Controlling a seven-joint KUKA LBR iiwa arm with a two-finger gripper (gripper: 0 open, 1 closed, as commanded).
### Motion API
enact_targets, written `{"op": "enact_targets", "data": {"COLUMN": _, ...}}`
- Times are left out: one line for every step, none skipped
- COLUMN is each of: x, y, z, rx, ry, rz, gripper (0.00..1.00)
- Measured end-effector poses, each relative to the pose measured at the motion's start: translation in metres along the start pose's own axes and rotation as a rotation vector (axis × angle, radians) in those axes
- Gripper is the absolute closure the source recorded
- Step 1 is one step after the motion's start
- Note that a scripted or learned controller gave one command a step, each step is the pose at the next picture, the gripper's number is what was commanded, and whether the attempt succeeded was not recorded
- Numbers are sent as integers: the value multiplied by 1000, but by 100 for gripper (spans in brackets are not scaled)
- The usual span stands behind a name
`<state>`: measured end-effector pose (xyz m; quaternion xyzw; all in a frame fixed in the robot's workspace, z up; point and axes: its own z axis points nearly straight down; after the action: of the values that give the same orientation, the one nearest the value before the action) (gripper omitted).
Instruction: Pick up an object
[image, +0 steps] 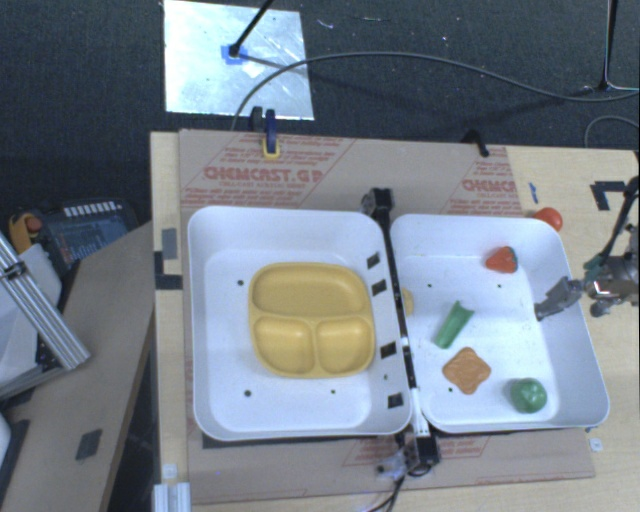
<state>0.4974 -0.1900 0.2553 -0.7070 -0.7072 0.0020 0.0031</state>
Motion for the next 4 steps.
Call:
{"op": "enact_targets", "data": {"x": 0, "y": 2, "z": -5, "rx": -9, "ry": -2, "rz": -3, "gripper": 0}}
{"op": "enact_targets", "data": {"x": 1, "y": 0, "z": 37, "rx": -6, "ry": -1, "rz": -1, "gripper": 0}}
{"op": "enact_targets", "data": {"x": -4, "y": 2, "z": 99, "rx": -4, "ry": 0, "rz": -1, "gripper": 0}}
{"op": "enact_targets", "data": {"x": 0, "y": 4, "z": 141, "rx": -6, "ry": -1, "rz": -1, "gripper": 0}}
